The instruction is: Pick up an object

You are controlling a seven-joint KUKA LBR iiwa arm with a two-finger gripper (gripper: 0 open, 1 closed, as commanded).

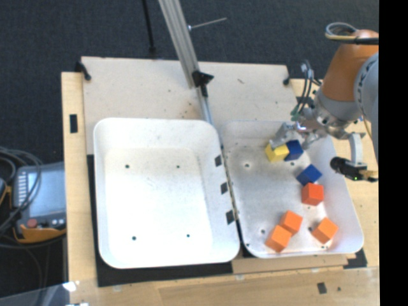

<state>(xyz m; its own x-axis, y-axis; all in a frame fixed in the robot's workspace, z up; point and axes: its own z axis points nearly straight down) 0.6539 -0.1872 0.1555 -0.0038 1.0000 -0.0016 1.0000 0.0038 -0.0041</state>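
Claw point(287, 134) hovered at the right bin's point(255, 247) far edge — finger state indiscernible — just above touching yellow block point(276, 152) and blue block point(294, 149). No legible writing.

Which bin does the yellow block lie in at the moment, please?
In the right bin. The yellow block rests on its floor near the far edge, against a blue block, just under the gripper.
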